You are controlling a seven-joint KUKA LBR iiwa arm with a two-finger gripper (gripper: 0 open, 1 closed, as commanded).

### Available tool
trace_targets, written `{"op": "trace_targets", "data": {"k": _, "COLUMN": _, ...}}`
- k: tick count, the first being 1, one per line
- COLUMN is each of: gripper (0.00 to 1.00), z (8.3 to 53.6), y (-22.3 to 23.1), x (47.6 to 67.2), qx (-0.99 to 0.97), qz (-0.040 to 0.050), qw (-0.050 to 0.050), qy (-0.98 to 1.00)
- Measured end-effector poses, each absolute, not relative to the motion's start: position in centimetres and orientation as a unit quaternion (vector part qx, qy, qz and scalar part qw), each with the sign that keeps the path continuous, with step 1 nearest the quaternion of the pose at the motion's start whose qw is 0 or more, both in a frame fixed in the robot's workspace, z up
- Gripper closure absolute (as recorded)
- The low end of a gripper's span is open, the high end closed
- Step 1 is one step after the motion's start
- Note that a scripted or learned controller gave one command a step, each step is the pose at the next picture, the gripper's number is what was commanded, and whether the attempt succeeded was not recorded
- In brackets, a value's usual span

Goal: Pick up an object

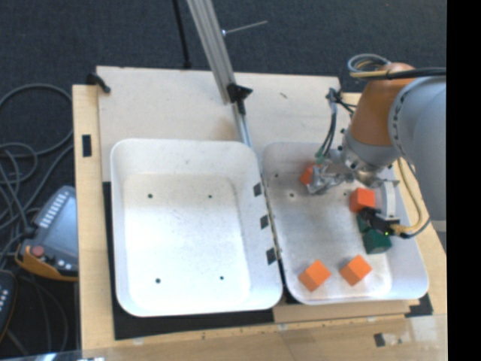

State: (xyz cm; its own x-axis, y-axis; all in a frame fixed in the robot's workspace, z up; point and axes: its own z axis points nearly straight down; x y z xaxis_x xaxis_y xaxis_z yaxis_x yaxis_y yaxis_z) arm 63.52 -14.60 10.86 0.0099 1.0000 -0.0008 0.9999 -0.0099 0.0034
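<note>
My gripper hangs low over the back of the right bin. Right at its left side lies a small orange piece, partly hidden by the fingers. An orange block sits just to the gripper's right, under the wrist. Beside that block lies a dark green object. Two more orange cubes rest near the bin's front edge, one to the left and one to the right. I cannot make out whether anything sits between the fingers.
The left bin stands beside the right one. A slanted metal pole rises behind the bins. Cables and a handheld pendant lie off the bench's left side.
</note>
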Motion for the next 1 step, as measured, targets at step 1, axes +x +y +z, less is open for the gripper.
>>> {"op": "trace_targets", "data": {"k": 1, "gripper": 0.00, "z": 10.87, "y": -14.56, "x": 63.58, "qx": 0.711, "qz": 0.0017, "qw": 0.002, "qy": 0.703}}
